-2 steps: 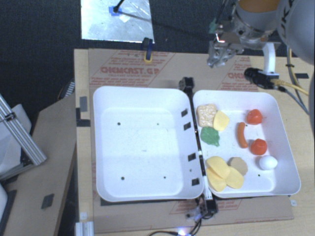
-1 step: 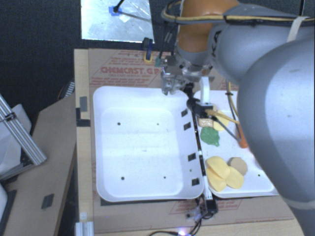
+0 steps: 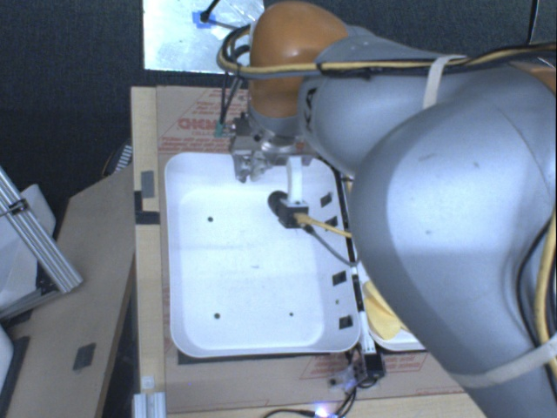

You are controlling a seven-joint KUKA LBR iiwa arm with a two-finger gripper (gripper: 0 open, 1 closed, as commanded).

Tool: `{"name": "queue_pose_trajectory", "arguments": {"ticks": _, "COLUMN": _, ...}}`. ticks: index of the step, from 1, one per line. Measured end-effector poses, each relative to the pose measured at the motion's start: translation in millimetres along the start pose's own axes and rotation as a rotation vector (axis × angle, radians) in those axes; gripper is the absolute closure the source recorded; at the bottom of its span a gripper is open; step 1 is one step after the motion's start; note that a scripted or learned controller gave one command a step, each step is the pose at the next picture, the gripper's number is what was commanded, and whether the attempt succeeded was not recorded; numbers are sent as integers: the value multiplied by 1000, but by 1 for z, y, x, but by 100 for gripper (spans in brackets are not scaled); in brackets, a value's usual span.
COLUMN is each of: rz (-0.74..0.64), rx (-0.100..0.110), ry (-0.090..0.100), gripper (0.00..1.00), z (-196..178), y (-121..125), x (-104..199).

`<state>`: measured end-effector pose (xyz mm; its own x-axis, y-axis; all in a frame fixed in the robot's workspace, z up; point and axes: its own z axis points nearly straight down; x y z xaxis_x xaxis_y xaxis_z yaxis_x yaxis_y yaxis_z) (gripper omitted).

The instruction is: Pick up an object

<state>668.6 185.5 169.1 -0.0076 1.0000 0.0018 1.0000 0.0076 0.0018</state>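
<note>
A yellow object (image 3: 383, 313) lies in the right bin, mostly hidden under the arm (image 3: 452, 198). The gripper (image 3: 248, 165) hangs over the left bin's (image 3: 252, 329) far edge — well apart — so closing here would likely catch nothing.

Left bin (image 3: 196, 320) floor broadly open, arm (image 3: 418, 146) looming over right bin (image 3: 396, 338), end effector (image 3: 252, 168) near left bin's far rim
</note>
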Motion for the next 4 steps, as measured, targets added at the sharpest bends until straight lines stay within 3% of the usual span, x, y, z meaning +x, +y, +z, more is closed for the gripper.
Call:
{"name": "queue_pose_trajectory", "arguments": {"ticks": 1, "rz": -1, "rx": -16, "ry": 5, "gripper": 100, "z": -216, "y": 2, "x": 41}}
{"name": "queue_pose_trajectory", "arguments": {"ticks": 2, "rz": 6, "rx": 4, "ry": -2, "gripper": 100, "z": -30, "y": -3, "x": 37}}
{"name": "queue_pose_trajectory", "arguments": {"ticks": 3, "rz": 1, "rx": -15, "ry": 4, "gripper": 100, "z": -303, "y": 1, "x": 50}}
{"name": "queue_pose_trajectory", "arguments": {"ticks": 4, "rz": 7, "rx": 16, "ry": -6, "gripper": 100, "z": -101, "y": -20, "x": 44}}
